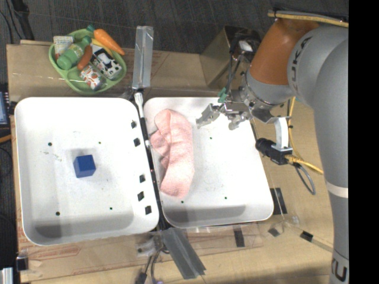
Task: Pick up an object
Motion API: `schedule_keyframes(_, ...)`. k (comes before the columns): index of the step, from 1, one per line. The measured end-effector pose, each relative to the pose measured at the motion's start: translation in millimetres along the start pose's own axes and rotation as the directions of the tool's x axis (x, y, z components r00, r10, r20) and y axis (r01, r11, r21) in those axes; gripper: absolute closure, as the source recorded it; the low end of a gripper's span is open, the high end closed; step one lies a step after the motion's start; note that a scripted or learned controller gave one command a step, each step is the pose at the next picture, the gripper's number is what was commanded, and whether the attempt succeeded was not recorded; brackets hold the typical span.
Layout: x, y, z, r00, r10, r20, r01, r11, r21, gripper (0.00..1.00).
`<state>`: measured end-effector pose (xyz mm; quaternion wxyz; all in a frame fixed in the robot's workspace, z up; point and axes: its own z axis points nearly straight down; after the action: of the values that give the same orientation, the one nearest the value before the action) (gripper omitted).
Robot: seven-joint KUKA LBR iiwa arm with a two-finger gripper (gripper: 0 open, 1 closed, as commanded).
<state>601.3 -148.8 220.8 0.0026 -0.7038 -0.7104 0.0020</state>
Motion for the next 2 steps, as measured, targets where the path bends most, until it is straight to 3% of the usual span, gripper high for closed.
schedule_keyframes(1, 25, 1, 112, 0.988, -0.154, 0.000, 0.154, 0.988, 0.000, 0.00)
schedule_keyframes(2, 50, -16, 130, 0.977, -0.211, 0.001, 0.211, 0.977, -0.002, 0.00)
